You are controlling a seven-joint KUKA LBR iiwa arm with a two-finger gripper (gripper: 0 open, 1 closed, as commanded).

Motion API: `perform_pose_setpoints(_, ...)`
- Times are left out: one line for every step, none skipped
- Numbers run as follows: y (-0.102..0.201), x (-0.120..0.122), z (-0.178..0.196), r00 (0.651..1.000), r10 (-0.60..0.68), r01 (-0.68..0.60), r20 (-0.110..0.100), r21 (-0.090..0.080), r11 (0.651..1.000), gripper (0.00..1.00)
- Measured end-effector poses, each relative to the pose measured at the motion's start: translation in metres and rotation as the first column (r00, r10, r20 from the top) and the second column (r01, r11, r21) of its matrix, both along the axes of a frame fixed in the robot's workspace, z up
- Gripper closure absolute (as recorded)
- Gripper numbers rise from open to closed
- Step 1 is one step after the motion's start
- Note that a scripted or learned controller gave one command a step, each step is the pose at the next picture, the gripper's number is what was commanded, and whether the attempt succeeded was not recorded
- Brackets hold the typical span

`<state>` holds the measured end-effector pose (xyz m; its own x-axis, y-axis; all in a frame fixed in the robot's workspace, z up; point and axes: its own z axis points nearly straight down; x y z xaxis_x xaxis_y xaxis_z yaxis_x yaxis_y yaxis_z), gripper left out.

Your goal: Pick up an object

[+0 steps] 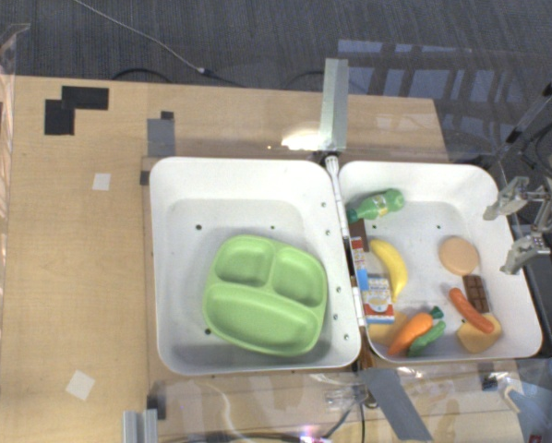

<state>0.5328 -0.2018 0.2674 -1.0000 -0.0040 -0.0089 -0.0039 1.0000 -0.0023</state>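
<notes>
The right bin point(461, 181) holds a green bottle point(378, 203), a banana point(390, 266), a small carton point(377, 295), a carrot point(413, 329), a tan round disc point(460, 255), a chocolate bar point(478, 293), a red sausage point(470, 311) and a tan bread piece point(479, 336). My gripper point(510, 231) hangs at that bin's right rim, just right of the disc. It is open, and nothing sits between its fingers.
The left bin point(179, 192) holds a green divided plate point(265, 293). A metal post point(334, 104) stands behind the seam between the two bins. Wooden bench top point(64, 275) stretches to the left.
</notes>
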Motion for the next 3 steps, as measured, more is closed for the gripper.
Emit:
perform_pose_setpoints(-0.001, 0.051, -0.112, 0.977, 0.212, -0.212, -0.008, 0.005, 0.977, 0.0)
perform_pose_setpoints(0.026, 0.047, -0.177, 0.982, 0.191, -0.191, 0.005, -0.003, 0.982, 0.0)
perform_pose_setpoints(0.028, 0.052, -0.162, 0.98, 0.198, -0.198, 0.021, -0.008, 0.98, 1.0)
